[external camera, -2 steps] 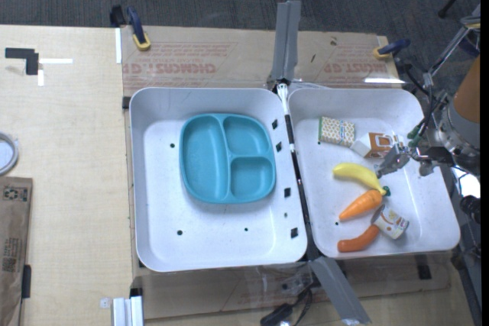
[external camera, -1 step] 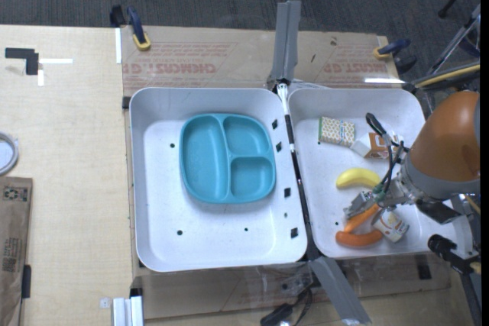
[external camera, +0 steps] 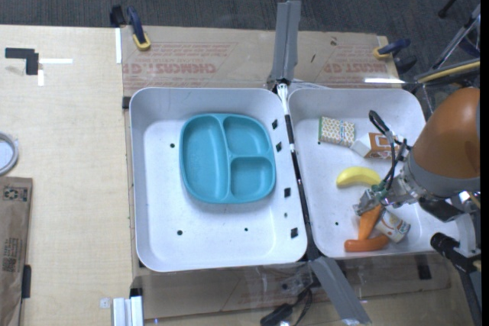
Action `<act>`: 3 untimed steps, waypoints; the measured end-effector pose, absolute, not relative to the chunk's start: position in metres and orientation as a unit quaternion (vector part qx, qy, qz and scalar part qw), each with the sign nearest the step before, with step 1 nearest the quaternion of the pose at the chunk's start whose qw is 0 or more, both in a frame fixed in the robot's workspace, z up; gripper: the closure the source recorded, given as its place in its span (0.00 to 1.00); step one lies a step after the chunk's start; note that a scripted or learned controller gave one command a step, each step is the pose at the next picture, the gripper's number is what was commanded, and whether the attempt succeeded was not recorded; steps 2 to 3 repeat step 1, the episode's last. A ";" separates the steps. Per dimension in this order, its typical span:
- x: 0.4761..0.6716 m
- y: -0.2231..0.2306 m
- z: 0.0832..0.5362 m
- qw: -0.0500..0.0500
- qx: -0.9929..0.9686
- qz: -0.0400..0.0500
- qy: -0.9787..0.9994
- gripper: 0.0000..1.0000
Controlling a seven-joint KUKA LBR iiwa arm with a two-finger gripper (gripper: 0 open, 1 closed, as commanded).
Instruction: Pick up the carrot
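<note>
The bench (external camera: 61, 126) carries two shallow white bins side by side; the left bin (external camera: 153, 187) holds a teal divided plate (external camera: 228, 158) with three compartments, lying flat near its middle; the right bin (external camera: 321, 217) holds the food items and the arm's working end. The arm (external camera: 451, 141), grey with a broad orange band, reaches in from the right and hangs over the right bin's right half; its gripper (external camera: 373, 202) sits low at the bin floor, just above the upper end of a carrot (external camera: 368, 224); whether the tool is released or clenched cannot be told from this angle. That carrot stands tilted, its lower end near a second orange piece (external camera: 365, 244) lying flat along the bin's front edge; which of the two is meant cannot be settled. A small white container (external camera: 395, 227) lies just beside them on the right; a yellow banana (external camera: 357, 177) lies left of the gripper; a patterned carton (external camera: 337, 130) and a small orange box (external camera: 379, 146) rest towards the back of the bin.
</note>
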State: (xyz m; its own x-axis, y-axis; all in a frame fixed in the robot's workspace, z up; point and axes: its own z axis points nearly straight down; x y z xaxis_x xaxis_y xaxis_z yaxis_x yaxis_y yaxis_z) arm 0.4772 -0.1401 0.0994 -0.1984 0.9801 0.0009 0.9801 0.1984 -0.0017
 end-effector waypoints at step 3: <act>0.500 -0.081 0.220 0.000 -0.621 0.001 -0.783 1.00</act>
